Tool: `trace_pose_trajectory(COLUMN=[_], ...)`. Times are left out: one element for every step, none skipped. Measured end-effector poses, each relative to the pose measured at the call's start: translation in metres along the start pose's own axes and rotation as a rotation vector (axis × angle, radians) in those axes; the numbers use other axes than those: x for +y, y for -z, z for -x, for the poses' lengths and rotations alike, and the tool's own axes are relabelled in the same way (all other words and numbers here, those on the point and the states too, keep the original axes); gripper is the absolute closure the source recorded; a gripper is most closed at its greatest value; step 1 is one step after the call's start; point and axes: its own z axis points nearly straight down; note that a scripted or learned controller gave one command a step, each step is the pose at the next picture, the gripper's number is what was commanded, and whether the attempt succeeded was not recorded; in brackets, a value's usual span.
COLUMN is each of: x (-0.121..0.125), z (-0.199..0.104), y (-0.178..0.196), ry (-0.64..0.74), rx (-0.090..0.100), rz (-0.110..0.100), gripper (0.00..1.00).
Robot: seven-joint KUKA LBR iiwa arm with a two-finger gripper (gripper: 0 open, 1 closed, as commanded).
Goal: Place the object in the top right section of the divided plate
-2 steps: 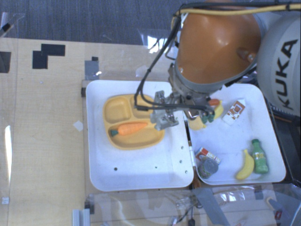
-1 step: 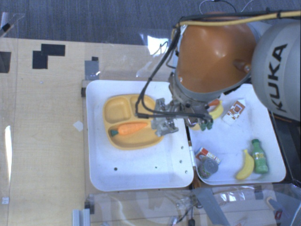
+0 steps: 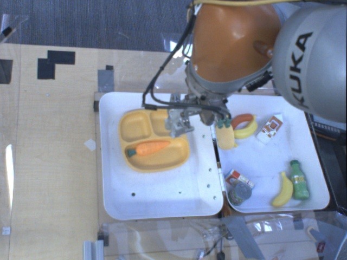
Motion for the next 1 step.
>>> trace_pose_trajectory(x=[0.0059], z=[-0.0385], y=[-0.0474], ry=[0.108], rx=[0.005], rz=[-0.001], gripper=[1.00])
